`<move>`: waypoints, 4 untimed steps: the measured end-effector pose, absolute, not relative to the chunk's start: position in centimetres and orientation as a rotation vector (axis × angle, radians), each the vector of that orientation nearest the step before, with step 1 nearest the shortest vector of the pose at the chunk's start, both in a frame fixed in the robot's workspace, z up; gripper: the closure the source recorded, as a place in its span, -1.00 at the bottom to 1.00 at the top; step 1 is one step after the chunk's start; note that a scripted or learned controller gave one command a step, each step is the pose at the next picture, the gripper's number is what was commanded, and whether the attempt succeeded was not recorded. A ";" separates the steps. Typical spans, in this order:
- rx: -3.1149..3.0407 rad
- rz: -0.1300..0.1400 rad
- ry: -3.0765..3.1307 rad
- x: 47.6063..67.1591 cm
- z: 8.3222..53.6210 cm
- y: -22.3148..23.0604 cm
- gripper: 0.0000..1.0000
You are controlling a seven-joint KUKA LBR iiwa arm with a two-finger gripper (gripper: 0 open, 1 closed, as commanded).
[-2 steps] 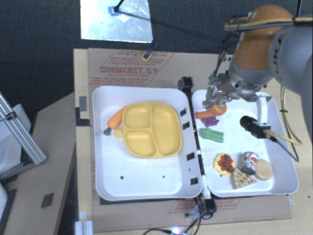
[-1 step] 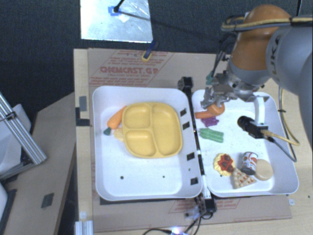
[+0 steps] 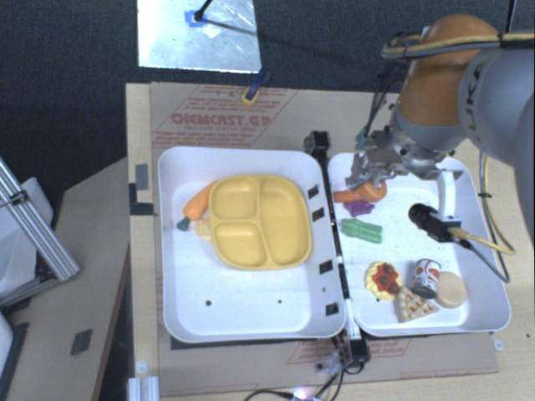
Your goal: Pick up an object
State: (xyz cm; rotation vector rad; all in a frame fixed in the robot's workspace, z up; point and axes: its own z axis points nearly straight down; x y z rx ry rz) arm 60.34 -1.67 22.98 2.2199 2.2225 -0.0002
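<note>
My gripper (image 3: 365,176) hangs low over the upper left corner of the right bin (image 3: 472,314). Directly under it, partly hidden by it, lies an orange toy food piece (image 3: 369,195). Whether the piece is held cannot be made out. Just below lie a small purple piece (image 3: 359,208) and a green bean pod (image 3: 362,230). Toward the bin's front sit a round red-and-yellow pizza (image 3: 383,279), a pizza slice (image 3: 414,307), a small can (image 3: 426,275) and a tan round bun (image 3: 452,290).
The left bin (image 3: 251,322) holds a yellow divided plate (image 3: 255,221) with an orange carrot (image 3: 198,200) against its left edge. A raised divider (image 3: 332,232) separates the two bins. The arm covers the right bin's upper right part.
</note>
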 end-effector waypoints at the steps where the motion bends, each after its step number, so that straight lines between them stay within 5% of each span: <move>1: 2.215 0.004 2.226 61.2 23.5 -1.5 1.00; 4: 2.220 0.003 2.222 60.8 23.4 -1.9 1.00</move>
